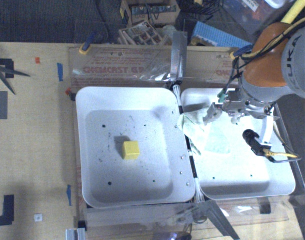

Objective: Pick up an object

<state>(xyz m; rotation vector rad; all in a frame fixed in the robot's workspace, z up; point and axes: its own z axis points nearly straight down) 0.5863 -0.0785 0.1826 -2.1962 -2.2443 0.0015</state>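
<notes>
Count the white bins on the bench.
2. The left bin holds a yellow block; the right bin sits beside it, under the gripper.

Block (131,149) in left bin (92,104); cloth (207,134) in right bin (252,184).

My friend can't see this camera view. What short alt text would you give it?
A grey robot arm with an orange band reaches over the right white bin, its hand above pale crumpled material. A small yellow cube sits in the left white bin.

Grey arm (272,59) reaches from right, end effector (212,115) lowered.
</notes>
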